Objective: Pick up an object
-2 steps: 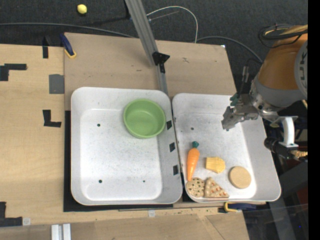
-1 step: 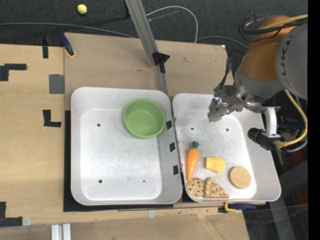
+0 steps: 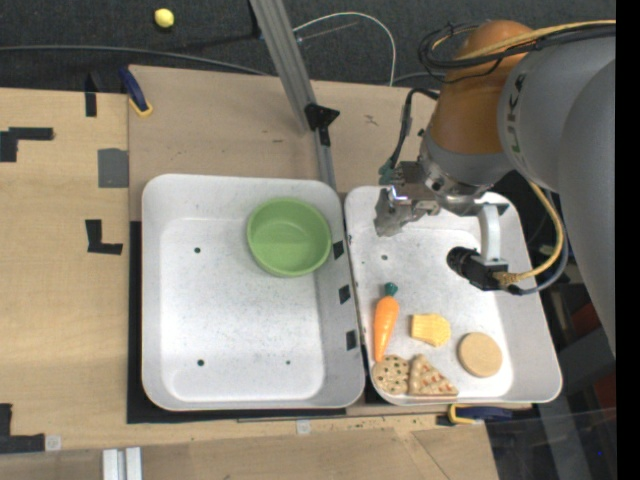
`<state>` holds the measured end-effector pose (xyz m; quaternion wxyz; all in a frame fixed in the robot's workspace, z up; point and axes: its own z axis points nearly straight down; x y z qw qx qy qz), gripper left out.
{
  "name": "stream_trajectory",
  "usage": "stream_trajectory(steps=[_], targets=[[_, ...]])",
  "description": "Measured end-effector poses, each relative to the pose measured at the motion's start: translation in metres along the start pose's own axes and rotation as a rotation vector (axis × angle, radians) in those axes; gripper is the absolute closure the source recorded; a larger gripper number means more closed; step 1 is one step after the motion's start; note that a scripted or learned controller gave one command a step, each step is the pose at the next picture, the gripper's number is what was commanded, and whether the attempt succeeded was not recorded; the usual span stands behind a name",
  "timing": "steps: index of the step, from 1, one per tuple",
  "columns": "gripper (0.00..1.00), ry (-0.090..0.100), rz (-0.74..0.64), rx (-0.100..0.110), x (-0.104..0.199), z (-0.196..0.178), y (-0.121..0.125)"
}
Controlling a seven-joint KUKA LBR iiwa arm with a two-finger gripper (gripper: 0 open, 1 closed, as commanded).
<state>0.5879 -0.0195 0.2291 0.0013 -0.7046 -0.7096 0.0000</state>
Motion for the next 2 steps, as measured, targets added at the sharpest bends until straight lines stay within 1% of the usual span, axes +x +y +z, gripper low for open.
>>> stream_trajectory(steps=[1, 2], targets=[[1.0, 0.0, -0.001, -0.002, 0.055, -0.005, 0.029], [1.0, -0.001, 0.002, -0.001, 0.095, -0.002, 0.045]])
